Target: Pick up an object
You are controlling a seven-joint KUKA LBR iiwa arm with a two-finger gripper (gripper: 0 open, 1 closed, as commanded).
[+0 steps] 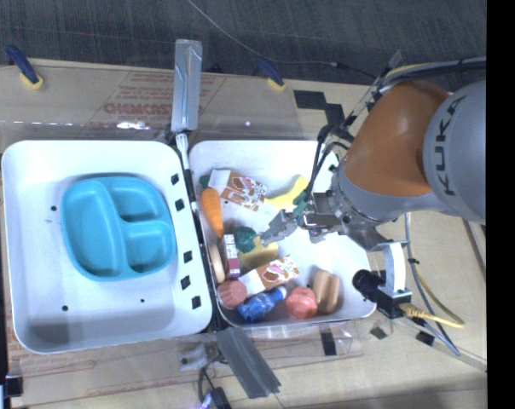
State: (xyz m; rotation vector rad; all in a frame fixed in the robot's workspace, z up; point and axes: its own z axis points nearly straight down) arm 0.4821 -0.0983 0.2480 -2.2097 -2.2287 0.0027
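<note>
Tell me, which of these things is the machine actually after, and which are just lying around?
Part of the job:
gripper
right bin holding the toy food: carrot, banana, blue bottle, hot dog

Just lying about:
left bin
blue divided tray
blue clamps

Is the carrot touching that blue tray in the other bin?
Apart. The camera view shows the carrot in the right bin, the blue tray in the left bin, with both bins' walls between them.
</note>
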